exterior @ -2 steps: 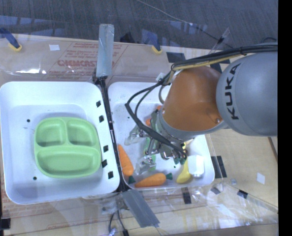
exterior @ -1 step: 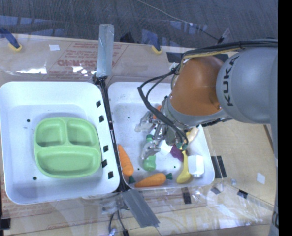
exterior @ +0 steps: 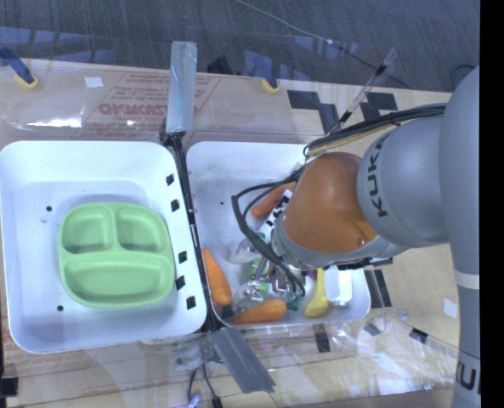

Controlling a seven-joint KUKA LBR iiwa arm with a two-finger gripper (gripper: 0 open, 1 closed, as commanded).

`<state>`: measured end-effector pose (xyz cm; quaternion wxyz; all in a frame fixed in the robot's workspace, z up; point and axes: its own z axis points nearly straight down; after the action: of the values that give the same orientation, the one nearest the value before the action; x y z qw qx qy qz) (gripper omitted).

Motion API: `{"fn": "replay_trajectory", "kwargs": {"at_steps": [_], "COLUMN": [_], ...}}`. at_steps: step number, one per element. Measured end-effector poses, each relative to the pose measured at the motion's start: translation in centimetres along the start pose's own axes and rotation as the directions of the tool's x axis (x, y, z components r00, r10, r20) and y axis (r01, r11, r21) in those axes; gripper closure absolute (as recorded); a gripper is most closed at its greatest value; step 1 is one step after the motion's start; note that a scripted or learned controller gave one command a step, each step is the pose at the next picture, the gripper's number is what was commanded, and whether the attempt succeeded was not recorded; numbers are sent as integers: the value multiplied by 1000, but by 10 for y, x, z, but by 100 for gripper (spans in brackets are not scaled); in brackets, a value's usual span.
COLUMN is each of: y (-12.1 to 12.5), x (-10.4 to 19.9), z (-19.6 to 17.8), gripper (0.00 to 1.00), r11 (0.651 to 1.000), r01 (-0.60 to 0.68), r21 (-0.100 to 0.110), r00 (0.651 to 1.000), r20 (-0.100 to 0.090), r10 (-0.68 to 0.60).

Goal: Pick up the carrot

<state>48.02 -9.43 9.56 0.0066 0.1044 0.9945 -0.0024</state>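
Over the right bin (exterior: 209,177), the arm (exterior: 404,185) reaches down with its gripper (exterior: 264,279) low among the clutter; the jaw state cannot be told, being hidden by cabling. One carrot (exterior: 217,277) lies against the left wall of that bin, tilted. A second carrot (exterior: 258,312) lies along the near wall, beside a yellow item (exterior: 318,300). Left bin (exterior: 22,185) holds a green divided tray (exterior: 116,255). Both bins rest on a cardboard-covered bench (exterior: 133,100).

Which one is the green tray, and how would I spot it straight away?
Look at the left white bin. Lying flat in its middle is the green tray, pale green, with rounded corners and three compartments. Nothing else lies beside it; the orange carrots are in the right bin.
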Motion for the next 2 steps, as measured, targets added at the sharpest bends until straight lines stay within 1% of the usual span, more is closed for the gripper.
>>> {"fn": "replay_trajectory", "kwargs": {"at_steps": [1, 2], "y": [3, -2], "x": [0, 3], "z": [-10, 0], "gripper": [100, 100], "r11": [1000, 992], "r01": [10, -125], "r21": [-2, -2], "r00": [1000, 992], "r20": [-4, -17], "r10": [-10, 125]}}
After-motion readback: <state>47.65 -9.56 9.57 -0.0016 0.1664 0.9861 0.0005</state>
